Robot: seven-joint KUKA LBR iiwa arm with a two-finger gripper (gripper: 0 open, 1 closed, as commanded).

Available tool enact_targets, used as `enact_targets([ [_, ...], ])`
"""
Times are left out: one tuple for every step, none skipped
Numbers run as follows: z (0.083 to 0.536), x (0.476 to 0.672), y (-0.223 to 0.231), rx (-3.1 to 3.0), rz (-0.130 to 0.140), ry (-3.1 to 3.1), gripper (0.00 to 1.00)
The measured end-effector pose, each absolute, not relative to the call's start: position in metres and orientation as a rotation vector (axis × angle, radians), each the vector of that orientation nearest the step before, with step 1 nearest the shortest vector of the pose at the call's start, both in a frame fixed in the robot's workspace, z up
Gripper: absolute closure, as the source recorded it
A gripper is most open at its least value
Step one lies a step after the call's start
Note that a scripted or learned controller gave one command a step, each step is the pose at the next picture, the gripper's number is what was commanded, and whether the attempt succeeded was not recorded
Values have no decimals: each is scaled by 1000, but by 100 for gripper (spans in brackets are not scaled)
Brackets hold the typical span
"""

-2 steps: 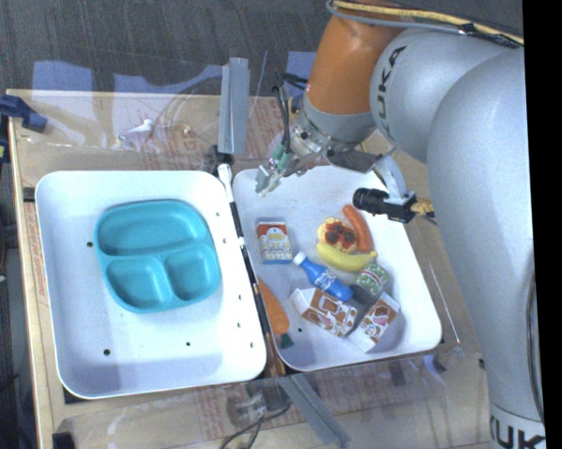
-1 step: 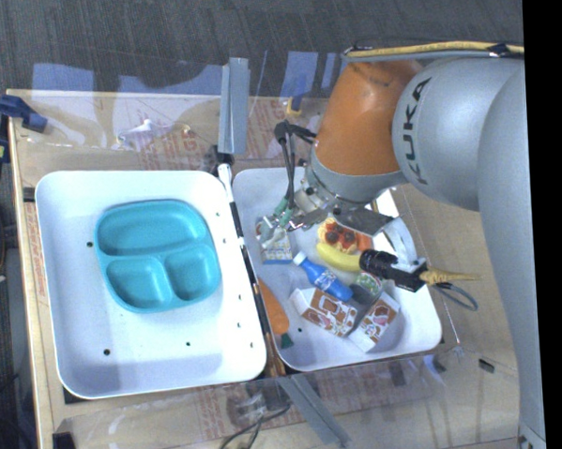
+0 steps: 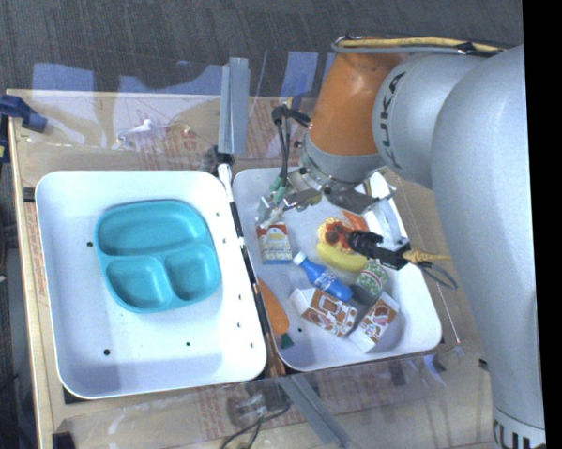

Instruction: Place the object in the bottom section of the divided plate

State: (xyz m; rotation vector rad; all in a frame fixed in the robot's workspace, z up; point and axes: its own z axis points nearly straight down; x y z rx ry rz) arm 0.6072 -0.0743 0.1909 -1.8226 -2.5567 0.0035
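A teal divided plate (image 3: 157,252) lies in the left white bin (image 3: 72,352), with one wide section on the far side and two smaller ones on the near side; all three hold nothing. My gripper (image 3: 280,196) hangs low over the far left corner of the right bin (image 3: 423,338), just above a small red-and-white carton (image 3: 274,241). The wrist with its orange band (image 3: 354,93) covers the parts behind it. I see nothing clearly held at the gripper tip.
The right bin holds several items: a banana (image 3: 342,256), a blue bottle (image 3: 323,279), a carrot (image 3: 275,309) by the left wall, two brown cartons (image 3: 329,312) and a green can (image 3: 374,279). The big grey arm (image 3: 475,162) overhangs the right side.
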Motion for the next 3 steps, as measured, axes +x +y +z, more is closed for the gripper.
enact_targets([
  [232,657,-87,-1616,0,-2696,100],
  [196,569,-81,-1583,3,-2710,100],
  [192,603,18,-1104,0,-2943,100],
])
